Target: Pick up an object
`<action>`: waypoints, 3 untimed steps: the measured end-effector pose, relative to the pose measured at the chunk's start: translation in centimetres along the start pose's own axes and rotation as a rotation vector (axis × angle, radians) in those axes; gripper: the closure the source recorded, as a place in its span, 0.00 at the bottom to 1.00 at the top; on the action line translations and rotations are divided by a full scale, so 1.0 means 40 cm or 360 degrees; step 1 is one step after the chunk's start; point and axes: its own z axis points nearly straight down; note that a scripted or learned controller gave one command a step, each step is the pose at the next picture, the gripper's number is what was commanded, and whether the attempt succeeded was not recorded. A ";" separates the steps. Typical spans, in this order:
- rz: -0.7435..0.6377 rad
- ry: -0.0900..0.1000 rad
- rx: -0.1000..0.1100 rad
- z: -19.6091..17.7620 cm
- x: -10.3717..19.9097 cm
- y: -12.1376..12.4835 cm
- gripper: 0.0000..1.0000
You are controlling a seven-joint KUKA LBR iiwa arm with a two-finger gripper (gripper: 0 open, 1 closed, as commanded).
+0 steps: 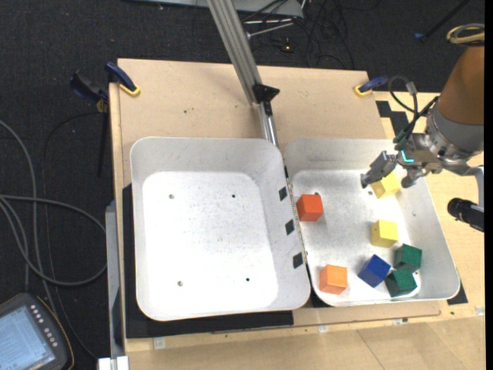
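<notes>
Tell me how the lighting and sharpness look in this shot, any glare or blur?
Camera view: even, soft light; small shadows under the blocks in the right bin; no strong glare on the left bin; the gripper looks slightly blurred, while the orange block is sharp.

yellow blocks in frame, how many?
2. One yellow block between the end effector fingers, upper right bin; the other yellow block lying mid-right. None evidently hidden.

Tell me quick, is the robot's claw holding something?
Claw: closed on a yellow block, held between its fingers above the right bin.
</notes>
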 end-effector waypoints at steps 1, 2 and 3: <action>0.0001 -0.0001 -0.0005 -0.005 -0.001 0.002 0.00; 0.0005 0.0000 0.0005 0.147 -0.016 -0.011 0.00; 0.0003 0.0000 0.0003 0.295 -0.022 0.007 0.00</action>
